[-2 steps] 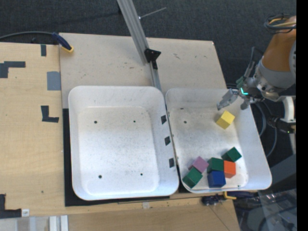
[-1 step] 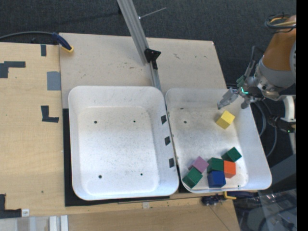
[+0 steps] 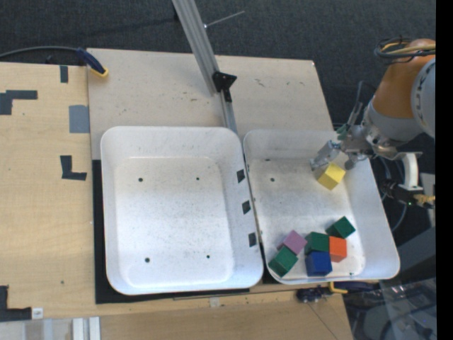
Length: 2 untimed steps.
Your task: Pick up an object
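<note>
Bench point(image 3: 177, 98) of pale wood fills most of the view, scuffed, with grey and dark tape marks on its left panel. Metal rail point(image 3: 202, 44) crosses it at a slant from the top edge down to the gap between the bins, with a black clamp point(image 3: 224, 82) on it.

Left bin point(image 3: 113, 211), white and shallow, speckled with dark dust, four small dark dots on its floor. Right bin point(image 3: 283, 154), same kind, touching the left one along their shared rim.

Arm point(image 3: 403, 98), grey with the orange band, comes in from the right at the upper right corner of the right bin.

Gripper point(image 3: 335, 156) hangs over the upper right part of the right bin, fingers pointing down and left. Yellow block point(image 3: 330, 177) sits right at the fingertips, tilted. Cannot tell whether the fingers are clamped on it or merely touching; cannot tell if it is lifted off the bin floor.

Cluster of blocks in the right bin's lower right corner, well apart from the gripper: dark green block point(image 3: 343, 227) at top right, green block point(image 3: 318, 242) touching an orange block point(image 3: 338, 248), blue block point(image 3: 318, 263) just below those, pink block point(image 3: 294, 243) to their left, and another green block point(image 3: 284, 261) nearest the lower rim.

Blue-and-yellow object point(image 3: 93, 61), small, lies at the end of a dark cable point(image 3: 35, 49) on the bench's upper left.
</note>
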Each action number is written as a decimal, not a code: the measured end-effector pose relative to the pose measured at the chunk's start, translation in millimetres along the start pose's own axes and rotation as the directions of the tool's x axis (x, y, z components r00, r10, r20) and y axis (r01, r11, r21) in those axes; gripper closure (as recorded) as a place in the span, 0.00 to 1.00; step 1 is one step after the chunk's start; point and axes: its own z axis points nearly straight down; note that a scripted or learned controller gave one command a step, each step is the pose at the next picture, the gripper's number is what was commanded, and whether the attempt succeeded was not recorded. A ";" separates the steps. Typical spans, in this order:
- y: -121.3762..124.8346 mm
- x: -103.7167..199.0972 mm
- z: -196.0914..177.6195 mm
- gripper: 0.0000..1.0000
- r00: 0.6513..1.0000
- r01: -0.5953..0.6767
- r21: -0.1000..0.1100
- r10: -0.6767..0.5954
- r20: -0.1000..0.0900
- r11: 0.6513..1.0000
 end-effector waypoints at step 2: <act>2.4 -1.4 37.3 0.00 1.000 0.000 -0.024 0.000 0.010 1.000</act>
